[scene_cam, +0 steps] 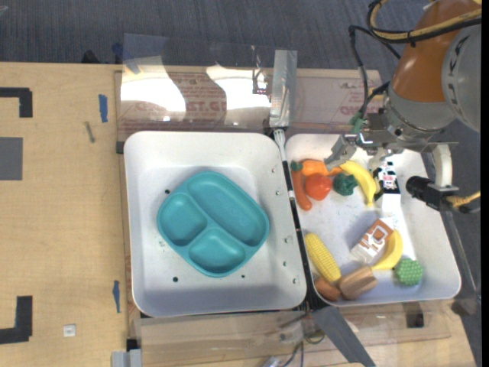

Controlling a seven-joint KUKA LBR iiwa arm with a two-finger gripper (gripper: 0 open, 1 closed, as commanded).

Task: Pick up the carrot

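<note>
The hand (345, 153) is hovering over the right bin (435, 281); how far open it is, I cannot tell. The carrot (302, 193) is lying just below and left of it, against the bin's left wall, beside an orange pepper (317, 180).

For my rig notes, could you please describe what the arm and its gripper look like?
The arm is grey with a broad orange band above the wrist. Black and yellow cables loop over it. The gripper is silver-grey metal with small black parts.
</note>
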